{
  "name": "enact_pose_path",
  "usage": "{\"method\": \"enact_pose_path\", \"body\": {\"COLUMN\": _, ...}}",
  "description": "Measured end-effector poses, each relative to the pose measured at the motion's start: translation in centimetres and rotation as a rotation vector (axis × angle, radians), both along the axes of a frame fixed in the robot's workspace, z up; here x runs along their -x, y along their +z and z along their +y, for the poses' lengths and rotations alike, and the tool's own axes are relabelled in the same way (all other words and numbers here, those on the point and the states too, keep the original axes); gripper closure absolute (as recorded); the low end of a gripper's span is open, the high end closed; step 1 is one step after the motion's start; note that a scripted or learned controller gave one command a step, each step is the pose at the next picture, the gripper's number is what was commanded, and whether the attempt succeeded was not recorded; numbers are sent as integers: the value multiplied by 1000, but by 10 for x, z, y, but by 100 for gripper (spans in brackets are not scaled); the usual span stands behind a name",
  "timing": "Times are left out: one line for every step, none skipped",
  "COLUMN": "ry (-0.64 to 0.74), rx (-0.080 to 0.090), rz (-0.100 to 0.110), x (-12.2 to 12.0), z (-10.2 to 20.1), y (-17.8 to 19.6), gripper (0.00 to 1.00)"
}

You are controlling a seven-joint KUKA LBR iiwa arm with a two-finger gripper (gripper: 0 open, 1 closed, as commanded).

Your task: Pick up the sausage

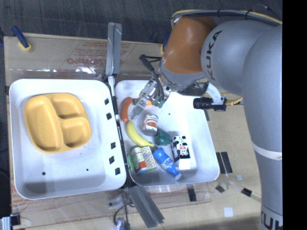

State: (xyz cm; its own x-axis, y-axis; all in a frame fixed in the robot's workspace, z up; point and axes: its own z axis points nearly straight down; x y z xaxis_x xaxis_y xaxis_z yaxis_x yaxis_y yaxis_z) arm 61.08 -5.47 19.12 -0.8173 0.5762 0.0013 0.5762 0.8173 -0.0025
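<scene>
The grey arm (pixel 240 66) is seen reaching in from the right over the right bin (pixel 204 143), while a yellow divided tray (pixel 57 121) lies in the left bin (pixel 29 176). The gripper (pixel 139 107) is poised just beside the sausage (pixel 125 109), at the right bin's upper left above the banana (pixel 136 135); whether its jaws are spread or closed cannot be told.

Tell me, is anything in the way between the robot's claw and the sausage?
Nothing visible is. The gripper hangs right beside the sausage, which lies at the right bin's left wall. The banana lies just below the sausage, and the small can sits off to the side, neither between them.
</scene>
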Motion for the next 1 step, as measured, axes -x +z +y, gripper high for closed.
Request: {"method": "enact_pose_path", "body": {"ry": -178, "rx": -1, "rz": -2, "x": -31, "z": 110, "y": 0, "gripper": 0}}
